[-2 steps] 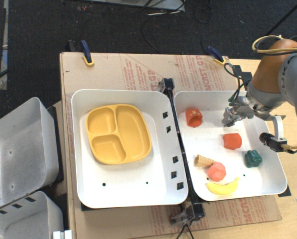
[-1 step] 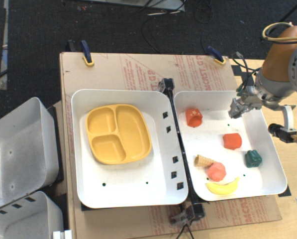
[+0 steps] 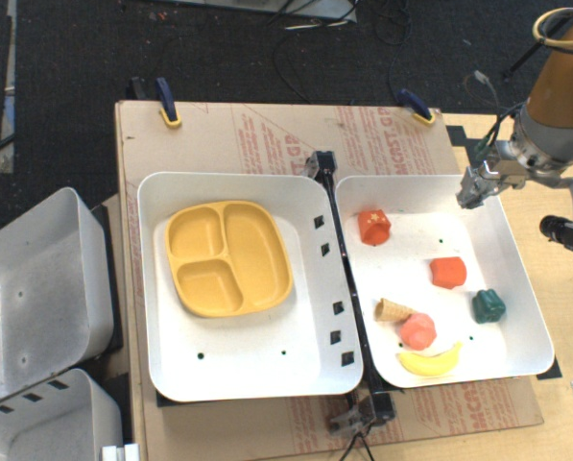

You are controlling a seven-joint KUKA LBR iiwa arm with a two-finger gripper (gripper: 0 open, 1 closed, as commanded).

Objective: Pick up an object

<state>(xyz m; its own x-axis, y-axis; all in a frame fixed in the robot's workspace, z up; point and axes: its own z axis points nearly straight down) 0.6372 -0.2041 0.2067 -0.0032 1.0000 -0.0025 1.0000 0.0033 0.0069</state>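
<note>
Robot lab, clamped bench (image 3: 267,123), loose cables (image 3: 382,17)

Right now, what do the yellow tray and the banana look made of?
Yellow tray: looks like moulded plastic, matte, uniform colour, with smooth rounded dividers forming three compartments. Banana: probably a plastic or rubber toy, with even bright yellow colour and a smooth surface; too small to tell which.

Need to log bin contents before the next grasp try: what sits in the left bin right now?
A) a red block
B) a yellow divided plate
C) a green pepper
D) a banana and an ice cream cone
B: the yellow divided plate lies alone in the left bin, while the small toys are in the right bin.
</note>
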